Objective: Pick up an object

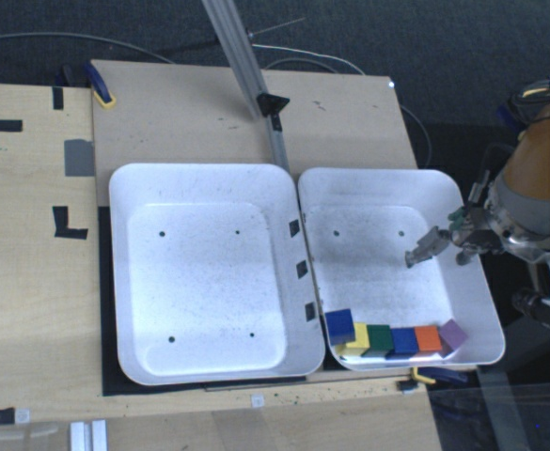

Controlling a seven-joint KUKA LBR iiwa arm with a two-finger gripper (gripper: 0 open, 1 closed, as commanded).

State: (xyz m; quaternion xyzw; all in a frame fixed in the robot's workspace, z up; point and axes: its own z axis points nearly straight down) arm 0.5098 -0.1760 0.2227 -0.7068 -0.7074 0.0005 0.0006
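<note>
Reaching in from the right, the gripper (436,245) hung over the right bin (378,191), near its right wall and above bare floor; how far its fingers stood apart could not be told from this angle, and nothing showed between them. Behind it rose the grey arm (524,205) with its orange band. Well apart from the gripper, the blocks lay in a row along the bin's near wall: a blue block (338,324) resting on a yellow block (353,348), then a green block (379,337), a second blue block (404,341), an orange block (428,338) and a purple block (452,334) at the right corner. Beside it sat the left bin (204,181), with a metal pole (237,40) slanting across the bench (30,271) behind.
</note>
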